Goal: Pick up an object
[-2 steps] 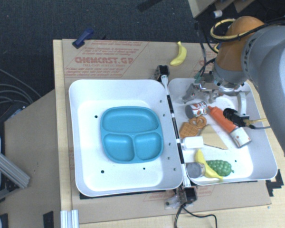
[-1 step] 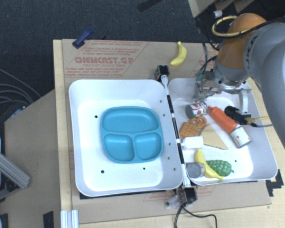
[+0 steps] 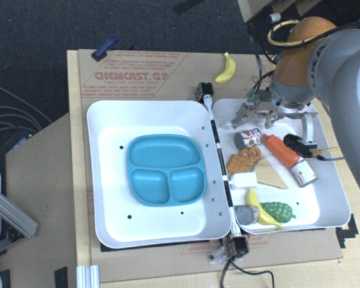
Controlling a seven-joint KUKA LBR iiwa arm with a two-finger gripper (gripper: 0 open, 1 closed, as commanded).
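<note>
So far nothing is lifted. My gripper [image 3: 256, 114] hangs open above the can [image 3: 249, 138], which lies in the right bin [image 3: 330, 203].

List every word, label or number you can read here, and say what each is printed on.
"CHEMCAST GP", red print on the brown protective sheet covering the bench behind the bins.
Smaller red lines above and below it on the same sheet: too blurred to read.
Red and white label on the small can in the right bin: too small to read.
</note>
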